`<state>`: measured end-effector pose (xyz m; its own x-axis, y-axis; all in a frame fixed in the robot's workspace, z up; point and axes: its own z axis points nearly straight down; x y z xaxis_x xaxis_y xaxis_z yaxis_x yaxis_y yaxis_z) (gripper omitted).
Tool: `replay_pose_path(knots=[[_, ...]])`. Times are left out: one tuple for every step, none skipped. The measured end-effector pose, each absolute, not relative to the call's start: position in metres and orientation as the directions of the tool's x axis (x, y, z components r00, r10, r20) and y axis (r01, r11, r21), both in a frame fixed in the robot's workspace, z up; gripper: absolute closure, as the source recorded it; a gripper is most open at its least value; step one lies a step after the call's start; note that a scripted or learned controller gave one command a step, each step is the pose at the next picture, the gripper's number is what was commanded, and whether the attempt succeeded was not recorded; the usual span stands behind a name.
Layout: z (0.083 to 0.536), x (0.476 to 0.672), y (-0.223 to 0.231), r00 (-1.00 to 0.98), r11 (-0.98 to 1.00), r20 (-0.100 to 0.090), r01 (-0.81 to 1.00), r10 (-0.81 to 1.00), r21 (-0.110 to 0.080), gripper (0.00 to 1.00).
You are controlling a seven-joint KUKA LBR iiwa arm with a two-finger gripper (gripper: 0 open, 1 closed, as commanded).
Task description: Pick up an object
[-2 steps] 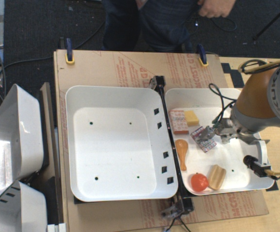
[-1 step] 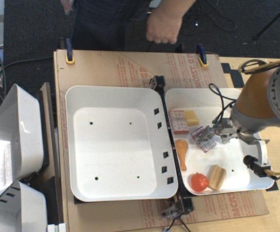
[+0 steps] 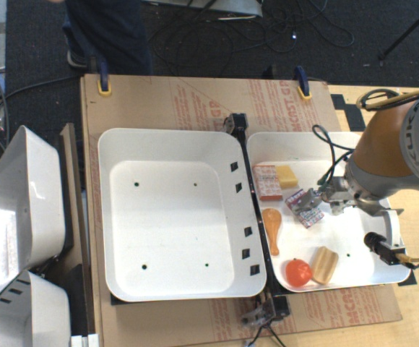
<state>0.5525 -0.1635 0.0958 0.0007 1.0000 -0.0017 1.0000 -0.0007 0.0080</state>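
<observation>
The right bin [image 3: 354, 266] holds several small objects. A red and white box [image 3: 267, 181] and a yellow block [image 3: 288, 177] lie at its far left. An orange spoon-shaped piece [image 3: 271, 227] lies along the left wall. A red ball [image 3: 298, 272] and a tan block [image 3: 324, 264] sit near the front. A crinkled purple and silver packet [image 3: 304, 207] lies in the middle. My gripper [image 3: 324, 196] is low in the bin, right against the packet's right end. The grey and orange arm [image 3: 389, 157] covers the bin's right side.
The left bin [image 3: 115, 194] stands beside the right one, with a black divider [image 3: 247, 194] between them. More white bins [image 3: 18, 208] are stacked off the bench at the left. Yellow clamps [image 3: 105, 87] sit on the bench's far edge.
</observation>
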Motion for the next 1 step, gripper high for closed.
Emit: replay_pose_path(knots=[[0.0958, 0.5525, -0.1635, 0.001, -0.001, -0.002, 1.0, 1.0, 0.008, 0.0]])
